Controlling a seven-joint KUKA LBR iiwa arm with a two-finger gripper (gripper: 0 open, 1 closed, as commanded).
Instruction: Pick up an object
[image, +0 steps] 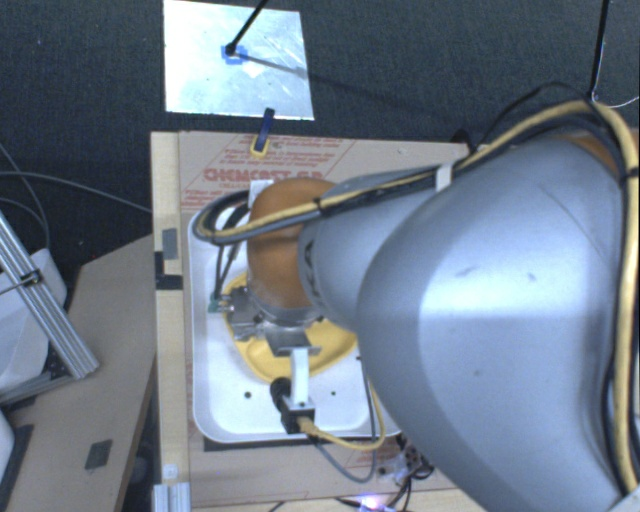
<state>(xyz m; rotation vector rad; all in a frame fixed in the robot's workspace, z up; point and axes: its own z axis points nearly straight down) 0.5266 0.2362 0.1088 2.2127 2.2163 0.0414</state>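
Gripper (270, 335) is low in the white bin (215, 400), over a yellow object (335, 345) near the bin's mid/right side. The grip's state is hidden by the wrist, so can't tell. To do it well, imo: drop straight down, centre on the yellow object, close fully, then lift slowly, clear of the bin's near edge.

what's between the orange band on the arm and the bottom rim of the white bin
In the camera view, a yellow object lies on the bin floor below the orange band, partly covered by the wrist. Past it, bare white floor runs to the bin rim.
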